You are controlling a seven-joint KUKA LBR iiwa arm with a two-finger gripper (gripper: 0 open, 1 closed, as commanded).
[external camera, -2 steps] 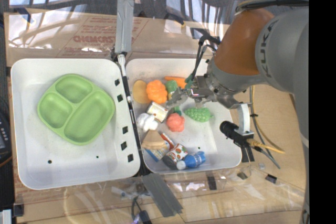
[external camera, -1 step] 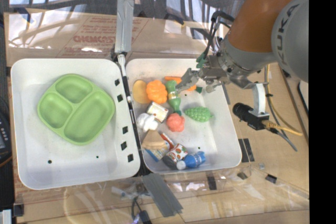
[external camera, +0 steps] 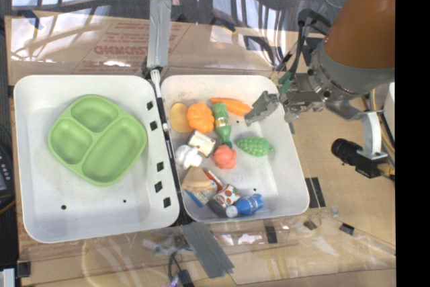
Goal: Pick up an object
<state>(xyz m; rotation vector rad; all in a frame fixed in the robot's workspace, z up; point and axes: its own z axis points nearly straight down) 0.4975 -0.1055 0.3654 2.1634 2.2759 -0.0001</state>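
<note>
One toy carrot (external camera: 231, 105) lies just left of my gripper (external camera: 263, 107), long axis pointing toward it. Whether the gripper is clenched, I cannot tell.

right bin (external camera: 282, 175) | toy foods clustered along left wall: orange pumpkin (external camera: 200, 117), carrot (external camera: 232, 105), red tomato (external camera: 226, 156), green bumpy piece (external camera: 253, 146) toward centre

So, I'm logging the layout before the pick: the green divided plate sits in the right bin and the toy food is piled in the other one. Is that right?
Not quite. The camera view shows the green divided plate in the left bin, not the right. The toy food, such as the orange pumpkin, is piled in the other one, the right bin.
</note>
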